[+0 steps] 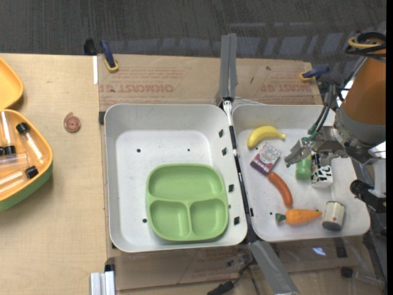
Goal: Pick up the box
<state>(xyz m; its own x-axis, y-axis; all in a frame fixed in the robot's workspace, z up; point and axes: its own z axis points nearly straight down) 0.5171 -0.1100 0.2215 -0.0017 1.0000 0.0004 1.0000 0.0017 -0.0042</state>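
My arm [362, 103] enters from the right, orange band above the grey wrist. The wrist angles downward and to the left. My gripper [305, 154] sits low, with my fingers [297, 153] spread apart and pointing left. Nothing lies between them.

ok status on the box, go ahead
Gripper low over right bin. Box flat, not held, left of it. Banana and red sausage crowd the box.
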